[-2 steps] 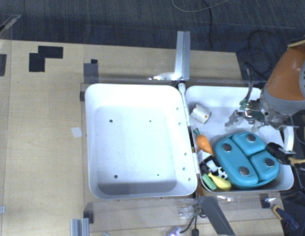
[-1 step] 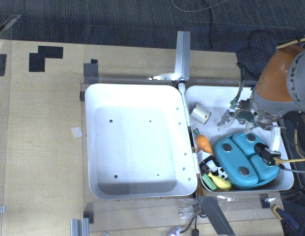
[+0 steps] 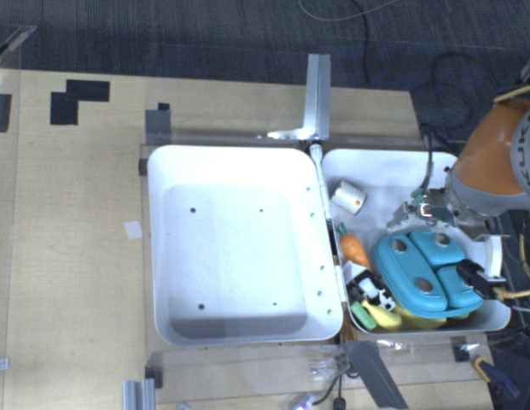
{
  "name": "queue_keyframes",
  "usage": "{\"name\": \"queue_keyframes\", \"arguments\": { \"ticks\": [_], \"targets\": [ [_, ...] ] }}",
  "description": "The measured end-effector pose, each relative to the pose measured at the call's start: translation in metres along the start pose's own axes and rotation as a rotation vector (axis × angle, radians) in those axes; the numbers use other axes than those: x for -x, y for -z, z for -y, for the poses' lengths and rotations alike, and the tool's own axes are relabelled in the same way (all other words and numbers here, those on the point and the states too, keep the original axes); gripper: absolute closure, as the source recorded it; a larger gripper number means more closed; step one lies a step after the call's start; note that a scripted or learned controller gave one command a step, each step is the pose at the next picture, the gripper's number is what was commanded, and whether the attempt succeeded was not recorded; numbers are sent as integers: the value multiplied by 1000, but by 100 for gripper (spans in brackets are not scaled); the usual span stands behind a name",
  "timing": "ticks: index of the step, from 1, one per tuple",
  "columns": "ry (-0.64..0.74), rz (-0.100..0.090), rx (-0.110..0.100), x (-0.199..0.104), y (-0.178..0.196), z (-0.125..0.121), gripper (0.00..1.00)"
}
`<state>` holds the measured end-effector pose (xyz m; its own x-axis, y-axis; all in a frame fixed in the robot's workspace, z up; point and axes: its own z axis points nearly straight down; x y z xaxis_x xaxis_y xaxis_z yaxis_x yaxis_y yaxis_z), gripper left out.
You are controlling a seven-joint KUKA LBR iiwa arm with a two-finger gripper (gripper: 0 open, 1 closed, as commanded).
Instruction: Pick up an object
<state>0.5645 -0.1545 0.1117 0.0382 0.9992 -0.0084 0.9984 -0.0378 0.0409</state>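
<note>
My gripper (image 3: 421, 212) hangs over the right bin (image 3: 393, 167), reaching in from the right, just above the top edge of a large teal plastic object (image 3: 422, 273) with round dimples. A small white cylinder (image 3: 348, 197) lies to the gripper's left, near the bin's upper left corner. An orange piece (image 3: 354, 250) lies by the bin's left wall. Under the teal object's lower edge a yellow banana-like object (image 3: 393, 317) and a small black-and-white toy (image 3: 377, 296) poke out.
The left bin (image 3: 235, 165) stands beside the right one, with a metal divider post (image 3: 318, 92) behind their shared wall. Black cables (image 3: 435, 148) run near the arm (image 3: 499, 156) at the right.
</note>
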Motion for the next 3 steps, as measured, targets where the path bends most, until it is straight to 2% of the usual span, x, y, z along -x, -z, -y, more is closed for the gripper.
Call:
{"name": "queue_keyframes", "arguments": {
  "ticks": [1, 2, 3],
  "targets": [
    [-33, -6, -14, 41, -17, 31, 0],
    [-16, -8, -18, 48, -19, 67, 0],
    [-473, 3, -9, 22, -18, 66, 0]
  ]
}}
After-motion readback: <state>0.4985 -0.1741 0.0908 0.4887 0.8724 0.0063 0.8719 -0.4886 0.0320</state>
